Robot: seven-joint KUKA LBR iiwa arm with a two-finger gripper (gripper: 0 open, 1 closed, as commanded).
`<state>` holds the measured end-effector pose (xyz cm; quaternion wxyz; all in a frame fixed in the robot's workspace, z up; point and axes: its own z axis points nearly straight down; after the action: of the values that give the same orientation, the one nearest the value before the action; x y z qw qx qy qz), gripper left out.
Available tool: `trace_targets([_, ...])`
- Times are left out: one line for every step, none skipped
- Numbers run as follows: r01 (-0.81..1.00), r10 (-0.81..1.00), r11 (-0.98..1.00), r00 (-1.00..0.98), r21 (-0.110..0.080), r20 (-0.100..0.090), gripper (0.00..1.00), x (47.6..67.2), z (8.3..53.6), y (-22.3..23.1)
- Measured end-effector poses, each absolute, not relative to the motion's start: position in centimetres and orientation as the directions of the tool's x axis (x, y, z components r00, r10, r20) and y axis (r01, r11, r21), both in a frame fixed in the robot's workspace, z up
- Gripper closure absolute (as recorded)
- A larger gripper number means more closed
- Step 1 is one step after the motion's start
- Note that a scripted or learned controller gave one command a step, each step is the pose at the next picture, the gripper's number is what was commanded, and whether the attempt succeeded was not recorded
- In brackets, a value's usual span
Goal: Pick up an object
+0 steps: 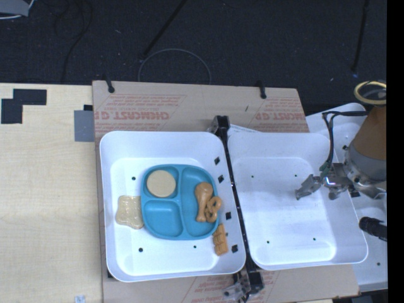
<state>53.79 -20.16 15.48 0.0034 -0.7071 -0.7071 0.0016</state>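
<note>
We see the gripper (314, 187) over the right bin (278, 251), fingers spread apart, holding nothing. In the left bin (120, 257) a blue tray (169, 223) carries a round cookie (160, 183) and a pretzel (207, 202); a cracker (129, 211) lies just left.

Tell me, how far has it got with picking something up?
Nothing looks picked up yet. The gripper hangs over the right bin, away from everything. The blue tray with its round biscuit and pretzel-like pieces sits in the left bin. Reaching, grasping and lifting all remain.
</note>
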Motion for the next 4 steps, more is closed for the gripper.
trace_targets([1.0, 1.0, 0.0, 0.0, -0.008, 0.003, 0.0, 52.6, 10.0, -20.2])
trace_targets([1.0, 1.0, -0.001, 0.001, -0.004, 0.002, 0.0, 52.6, 8.7, -20.0])
trace_targets([1.0, 1.0, -0.004, 0.004, -0.002, 0.001, 1.0, 52.7, 9.9, -20.1])
trace_targets([1.0, 1.0, -0.001, 0.001, 0.001, 0.0, 1.0, 52.6, 14.1, -20.3])
